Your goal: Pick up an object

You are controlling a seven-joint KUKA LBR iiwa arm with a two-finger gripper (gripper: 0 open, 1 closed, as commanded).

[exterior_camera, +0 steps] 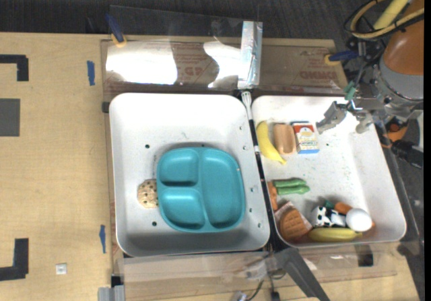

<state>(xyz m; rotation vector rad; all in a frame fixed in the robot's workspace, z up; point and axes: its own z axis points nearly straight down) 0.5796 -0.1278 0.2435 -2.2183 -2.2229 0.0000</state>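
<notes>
Camera view takes in the tabletop (47, 158), then the right bin (377, 185) with its food toys. Over its far corner hangs the end effector (345, 118), fingers spread wide, holding nothing. Nearest lies the small carton (306, 138); I'd drop straight down, centred, clear of the hot dog (284, 138).

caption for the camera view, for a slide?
Gripper open above the right bin of toy food; teal tray and cookie in the left bin.
</notes>
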